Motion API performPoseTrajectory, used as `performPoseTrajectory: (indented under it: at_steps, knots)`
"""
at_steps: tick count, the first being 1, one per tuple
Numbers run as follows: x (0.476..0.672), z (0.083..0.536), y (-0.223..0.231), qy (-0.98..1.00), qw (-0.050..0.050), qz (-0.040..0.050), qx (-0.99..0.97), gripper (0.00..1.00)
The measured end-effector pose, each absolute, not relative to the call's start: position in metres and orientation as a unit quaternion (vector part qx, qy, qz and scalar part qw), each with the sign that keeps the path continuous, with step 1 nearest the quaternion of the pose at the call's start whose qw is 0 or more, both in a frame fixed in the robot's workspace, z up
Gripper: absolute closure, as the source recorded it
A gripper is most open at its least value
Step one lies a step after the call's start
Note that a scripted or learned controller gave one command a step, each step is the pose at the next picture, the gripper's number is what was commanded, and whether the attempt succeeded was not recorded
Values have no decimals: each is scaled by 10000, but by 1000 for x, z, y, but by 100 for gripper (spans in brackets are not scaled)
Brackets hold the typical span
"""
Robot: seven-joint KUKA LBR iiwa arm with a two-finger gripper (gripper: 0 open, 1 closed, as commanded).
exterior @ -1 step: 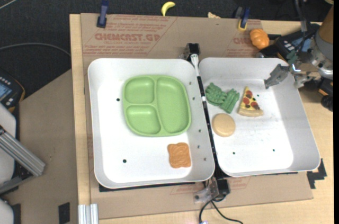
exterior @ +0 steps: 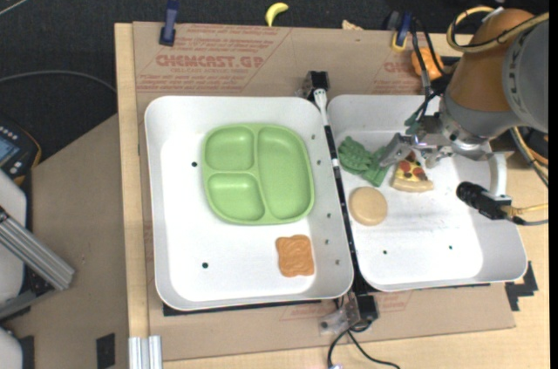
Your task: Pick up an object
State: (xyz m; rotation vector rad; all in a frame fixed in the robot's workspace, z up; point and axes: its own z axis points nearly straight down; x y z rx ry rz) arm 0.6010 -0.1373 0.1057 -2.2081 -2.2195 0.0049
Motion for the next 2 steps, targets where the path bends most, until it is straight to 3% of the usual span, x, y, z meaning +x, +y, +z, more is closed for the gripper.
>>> performPoseTrajectory:
  at_steps: [1, 2]
  knots:
    - [625, 87, -213, -7059, -3, -30, -7083, 0]
    - [633, 100, -135, -7094, 5, -9, -7048, 0]
